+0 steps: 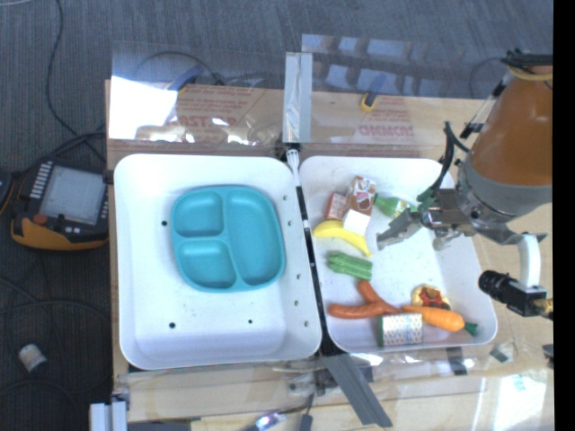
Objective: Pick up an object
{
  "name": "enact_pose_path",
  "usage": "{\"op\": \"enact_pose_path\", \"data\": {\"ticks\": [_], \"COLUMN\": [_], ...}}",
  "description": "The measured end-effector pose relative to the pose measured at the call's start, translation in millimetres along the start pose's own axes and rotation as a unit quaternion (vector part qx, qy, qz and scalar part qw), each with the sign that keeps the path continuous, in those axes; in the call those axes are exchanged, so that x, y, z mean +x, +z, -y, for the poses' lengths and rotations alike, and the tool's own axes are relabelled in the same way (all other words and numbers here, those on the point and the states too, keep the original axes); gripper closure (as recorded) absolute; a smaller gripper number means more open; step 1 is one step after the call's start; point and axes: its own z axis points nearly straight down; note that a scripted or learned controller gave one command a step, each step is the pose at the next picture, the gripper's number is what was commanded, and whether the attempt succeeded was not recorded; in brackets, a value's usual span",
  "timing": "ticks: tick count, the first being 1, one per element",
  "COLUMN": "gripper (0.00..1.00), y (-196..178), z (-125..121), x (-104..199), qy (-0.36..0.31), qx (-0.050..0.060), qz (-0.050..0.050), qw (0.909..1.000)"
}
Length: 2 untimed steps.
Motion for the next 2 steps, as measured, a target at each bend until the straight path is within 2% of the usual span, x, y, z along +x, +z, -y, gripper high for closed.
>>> {"op": "enact_pose_path", "data": {"ticks": [1, 2], "gripper": [0.00, 1.00], "y": [158.0, 151.8], "z": [-19.0, -19.0], "x": [6.4, 6.6], "qy": [-0.056, -0.056], "qx": [0.001, 0.003], "qz": [-0.001, -0.002], "qw": [0.9984, 0.9984]}}
